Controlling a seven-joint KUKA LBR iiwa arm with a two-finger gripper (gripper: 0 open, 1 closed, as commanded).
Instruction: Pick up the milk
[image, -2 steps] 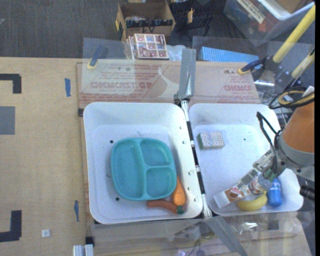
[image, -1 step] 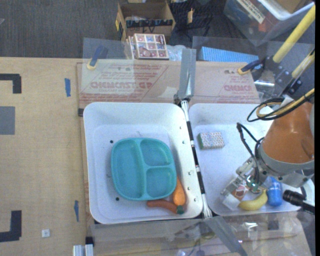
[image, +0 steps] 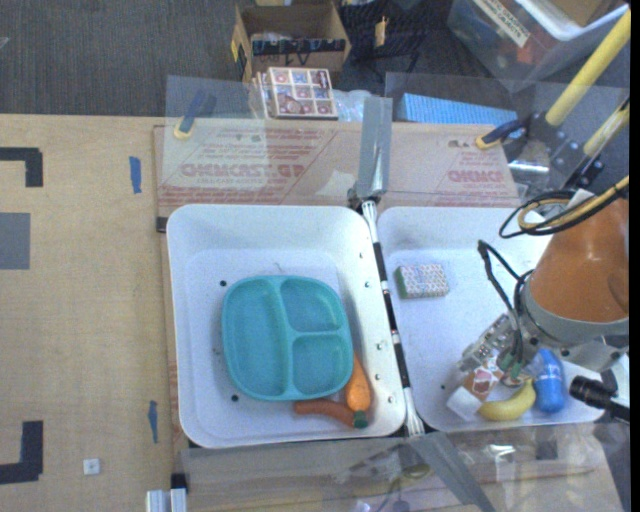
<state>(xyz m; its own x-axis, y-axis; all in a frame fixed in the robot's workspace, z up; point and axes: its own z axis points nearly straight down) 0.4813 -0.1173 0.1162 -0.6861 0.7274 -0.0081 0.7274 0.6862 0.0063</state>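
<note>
The milk (image: 474, 390) is a small white carton with red print, lying tilted near the front of the right bin (image: 440, 330). My gripper (image: 502, 355) hangs from the grey and orange arm just above and to the right of the carton, close to its upper end. A yellow banana (image: 508, 403) lies against the carton's right side, and a blue bottle (image: 549, 386) sits just beyond the banana. The arm hides part of the bin's right half.
A small patterned box (image: 421, 280) lies at the back left of the right bin. The left bin (image: 200, 300) holds a teal divided plate (image: 288, 338), an orange carrot (image: 359, 386) and a red sausage (image: 324, 409). Black cables (image: 497, 270) trail beside the arm.
</note>
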